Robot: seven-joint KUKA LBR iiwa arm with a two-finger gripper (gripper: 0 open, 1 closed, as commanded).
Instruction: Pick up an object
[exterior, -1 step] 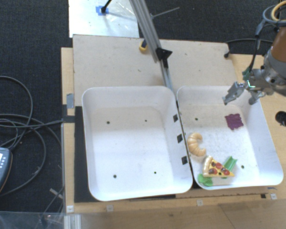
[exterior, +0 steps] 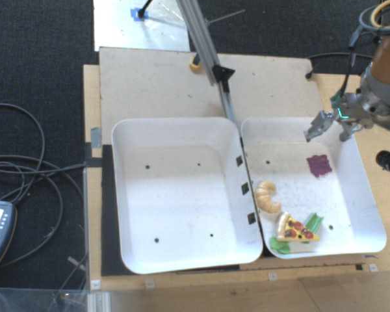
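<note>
Croissant (exterior: 268, 196), pizza slice (exterior: 296, 229) crowd right bin's (exterior: 367, 200) near-left corner; centre open

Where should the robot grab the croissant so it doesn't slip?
Probably across the croissant's thick middle, coming straight down from above. It lies flat in the right bin, curved, close to the dividing wall, so a sideways approach looks cramped. The hand hovers open above that bin.

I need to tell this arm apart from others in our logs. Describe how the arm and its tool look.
The arm enters from the view's right: a grey body with an orange band above the wrist and a pale cable looped at its top. The tool is grey metal with two slim fingers and a small green light near its base. It hangs over the right bin.
</note>
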